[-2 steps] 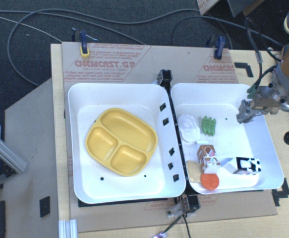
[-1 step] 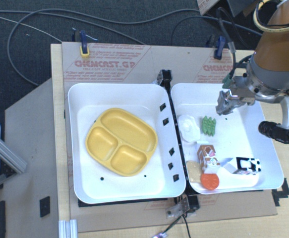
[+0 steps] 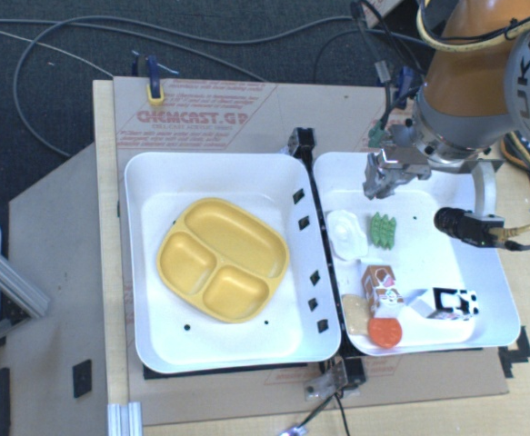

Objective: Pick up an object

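Objects crowd the near end of the right bin (image 3: 496,271), so start your reading there: an orange-red round piece (image 3: 385,332) touches the foot of a small printed carton (image 3: 382,288), and a black-and-white block (image 3: 454,303) lies just beside them toward the right wall. Farther in you find a white lump (image 3: 345,233) near the divider and, beside it, a ribbed green pod (image 3: 383,230), lying flat and apart from its neighbours. Beyond that, the end effector (image 3: 379,182) hangs over the far part of the bin, above the bare white floor; you cannot tell how its jaws stand from this slant. Judged from here, the green pod is your cleanest pick: it is nearest the tool and free on all sides. Come straight down, straddle its narrow width, and close gently. The yellow tray (image 3: 223,259) fills the left bin (image 3: 142,243).
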Controlling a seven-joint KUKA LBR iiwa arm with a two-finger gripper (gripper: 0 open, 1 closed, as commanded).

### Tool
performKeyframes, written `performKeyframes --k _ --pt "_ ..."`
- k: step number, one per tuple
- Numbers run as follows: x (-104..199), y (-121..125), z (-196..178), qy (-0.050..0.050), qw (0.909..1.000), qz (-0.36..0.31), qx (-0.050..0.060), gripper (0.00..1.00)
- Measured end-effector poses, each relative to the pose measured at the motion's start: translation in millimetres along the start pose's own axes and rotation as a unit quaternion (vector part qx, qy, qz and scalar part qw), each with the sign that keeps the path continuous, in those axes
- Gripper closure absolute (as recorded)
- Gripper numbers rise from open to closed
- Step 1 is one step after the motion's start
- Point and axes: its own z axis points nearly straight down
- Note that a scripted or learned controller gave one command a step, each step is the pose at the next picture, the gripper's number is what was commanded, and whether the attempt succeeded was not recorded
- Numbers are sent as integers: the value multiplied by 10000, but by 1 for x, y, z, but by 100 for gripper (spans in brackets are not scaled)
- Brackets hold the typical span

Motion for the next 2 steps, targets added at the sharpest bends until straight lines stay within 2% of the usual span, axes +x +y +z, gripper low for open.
performKeyframes --k 1,2 --pt "43 15 20 5 10000 6 21 100" --pt "96 28 20 6 10000 -2 2 100"
